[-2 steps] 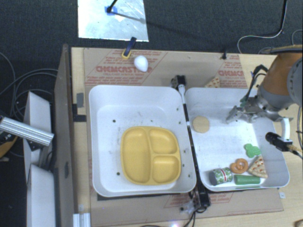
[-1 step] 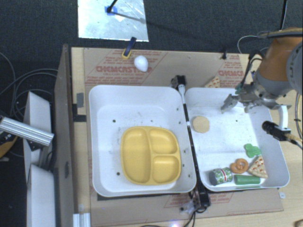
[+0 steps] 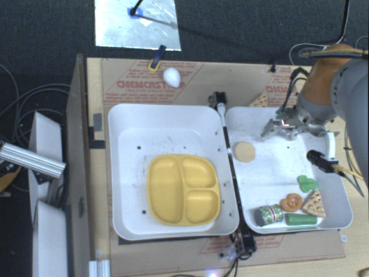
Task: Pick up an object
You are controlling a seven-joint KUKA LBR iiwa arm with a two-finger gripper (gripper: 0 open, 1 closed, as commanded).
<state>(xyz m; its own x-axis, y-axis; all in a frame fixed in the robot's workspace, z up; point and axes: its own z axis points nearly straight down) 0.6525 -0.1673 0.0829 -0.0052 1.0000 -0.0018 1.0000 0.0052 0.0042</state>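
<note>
Approach step judged in hand. Gripper (image 3: 281, 127) is seen above right bin (image 3: 271, 178), jaws spread, nothing pinched. Tan cookie (image 3: 245, 152) lies nearby; descent over it is called for.

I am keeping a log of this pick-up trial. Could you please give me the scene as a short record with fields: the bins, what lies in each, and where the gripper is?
left bin: holds a yellow divided plate
right bin: holds a tan cookie, a small can, a pretzel, a pizza slice, a green stick and a green piece
cluster: all but the cookie lie in the near right corner
gripper: over the far part of the right bin, up and right of the cookie
outside bins: white egg on the cardboard
</note>
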